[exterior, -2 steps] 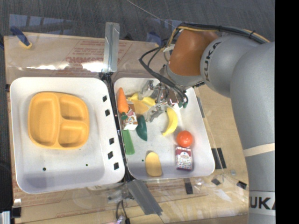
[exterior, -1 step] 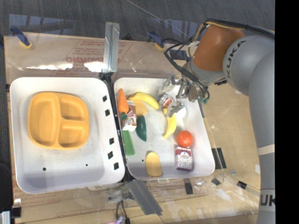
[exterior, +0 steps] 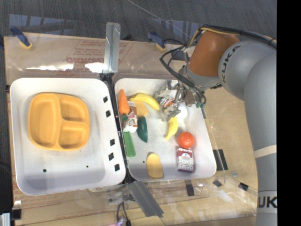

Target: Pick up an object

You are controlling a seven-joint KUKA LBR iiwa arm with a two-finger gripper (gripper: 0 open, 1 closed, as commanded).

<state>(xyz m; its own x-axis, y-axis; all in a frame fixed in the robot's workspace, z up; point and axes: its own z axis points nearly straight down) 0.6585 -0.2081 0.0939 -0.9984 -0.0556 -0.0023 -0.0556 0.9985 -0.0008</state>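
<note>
End effector (exterior: 175, 103) low in right bin (exterior: 200, 171), finger spread indiscernible amid clutter, above small banana (exterior: 171, 127); tomato (exterior: 186, 139) nearby; yellow divided plate (exterior: 59, 121) in left bin (exterior: 23, 178).

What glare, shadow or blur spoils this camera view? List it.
Camera view: glare streaks the clear plastic sheet behind the left bin; a soft shadow lies along that bin's near wall; the gripper looks smeared against the shiny clutter in the right bin; the orange divided plate and tomato read sharp.
</note>
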